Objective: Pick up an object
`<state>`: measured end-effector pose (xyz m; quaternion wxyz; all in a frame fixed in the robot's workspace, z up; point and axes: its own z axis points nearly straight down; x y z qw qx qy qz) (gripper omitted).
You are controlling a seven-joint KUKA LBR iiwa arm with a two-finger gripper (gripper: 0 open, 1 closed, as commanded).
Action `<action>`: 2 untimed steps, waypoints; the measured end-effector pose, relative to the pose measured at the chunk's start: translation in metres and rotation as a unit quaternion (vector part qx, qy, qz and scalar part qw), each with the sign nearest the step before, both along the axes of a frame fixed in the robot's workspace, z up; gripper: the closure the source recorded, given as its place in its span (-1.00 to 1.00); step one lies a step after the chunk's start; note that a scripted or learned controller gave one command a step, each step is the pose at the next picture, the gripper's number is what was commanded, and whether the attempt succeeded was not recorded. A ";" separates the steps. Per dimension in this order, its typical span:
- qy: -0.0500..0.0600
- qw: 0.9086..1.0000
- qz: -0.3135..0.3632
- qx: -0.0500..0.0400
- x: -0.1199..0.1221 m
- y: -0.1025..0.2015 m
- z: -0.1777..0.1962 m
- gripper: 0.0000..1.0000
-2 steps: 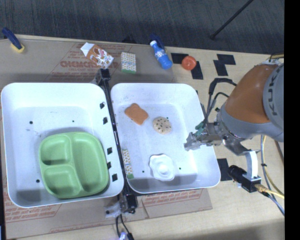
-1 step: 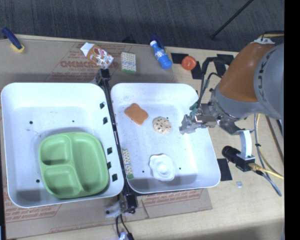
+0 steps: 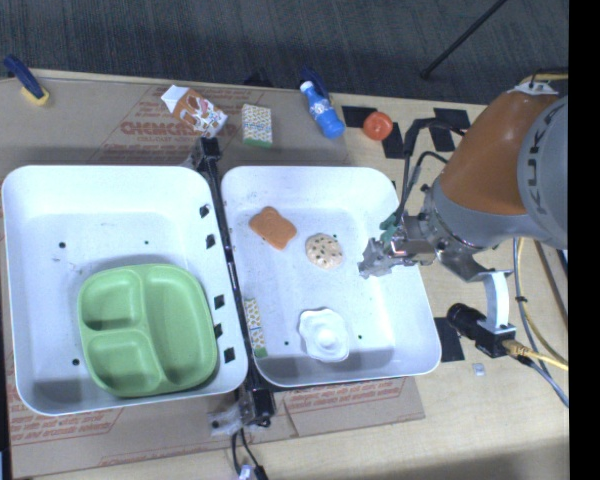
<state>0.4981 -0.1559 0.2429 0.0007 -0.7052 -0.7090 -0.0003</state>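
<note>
The gripper (image 3: 378, 259) hung over the right bin's (image 3: 280, 183) right side, just right of the cookie (image 3: 324, 251); whether its jaws were released or clenched could not be told. The orange piece (image 3: 273, 228) lay farther left and the white cup (image 3: 324, 334) nearer; the cookie, closest and unobstructed, looked the likeliest pick; the left bin (image 3: 40, 208) held a green tray (image 3: 145, 330).

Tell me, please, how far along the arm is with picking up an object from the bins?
Nothing looks picked yet: the orange piece, the cookie and the white cup all lie on the right bin's floor, and the green tray sits in the left bin. In hand: the gripper is at the right bin's right side, close to the cookie. Left: closing on one object and lifting it.
</note>
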 end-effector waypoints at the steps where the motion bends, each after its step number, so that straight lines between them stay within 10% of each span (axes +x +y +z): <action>1: 0.001 1.000 0.001 0.000 -0.022 0.021 -0.009 1.00; 2: 0.001 1.000 0.002 -0.001 -0.021 0.029 -0.014 1.00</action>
